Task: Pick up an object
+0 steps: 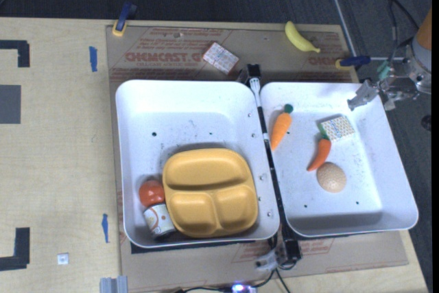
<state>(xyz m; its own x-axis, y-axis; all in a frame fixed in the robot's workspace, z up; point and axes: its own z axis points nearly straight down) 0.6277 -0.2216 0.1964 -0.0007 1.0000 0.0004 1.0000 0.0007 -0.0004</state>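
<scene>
Carrots (280, 127) mid-bin; fingers (359, 98) at rim

Arm entry: from the right edge of the camera view, upper portion.
Wrist: orange band visible at the frame's edge, above the grey end section.
Gripper (370, 94): extends leftward and slightly downward from the wrist.
Gripper height: appears raised, not resting on any surface.
Load: nothing visible between the tips.
</scene>
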